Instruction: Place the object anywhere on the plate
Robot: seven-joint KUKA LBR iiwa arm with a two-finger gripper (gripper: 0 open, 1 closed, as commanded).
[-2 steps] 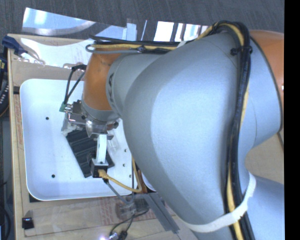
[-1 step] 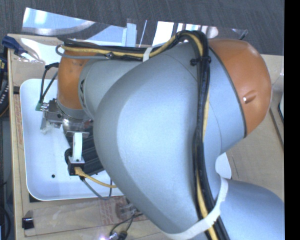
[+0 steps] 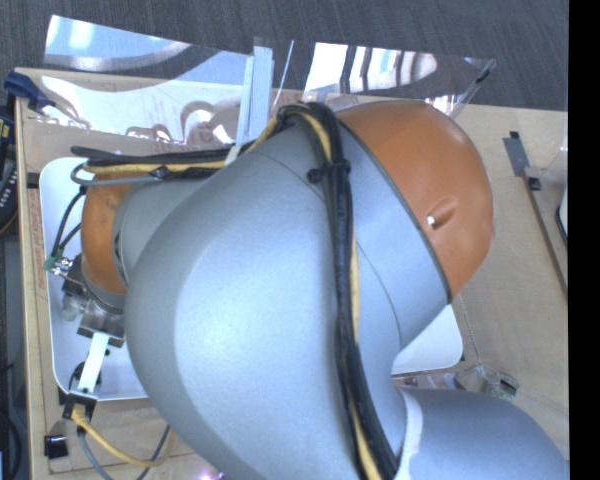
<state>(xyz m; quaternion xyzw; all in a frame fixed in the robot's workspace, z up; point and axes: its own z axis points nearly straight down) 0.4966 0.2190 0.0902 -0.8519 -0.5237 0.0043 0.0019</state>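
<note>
Camera view, grey arm covering left bin, fingers' state cannot be told, object hidden.

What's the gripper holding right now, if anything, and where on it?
Cannot be told. The arm covers most of the left bin, and its wrist end sits low over that bin's left side, so no plate or object between the gripper parts can be made out.
</note>
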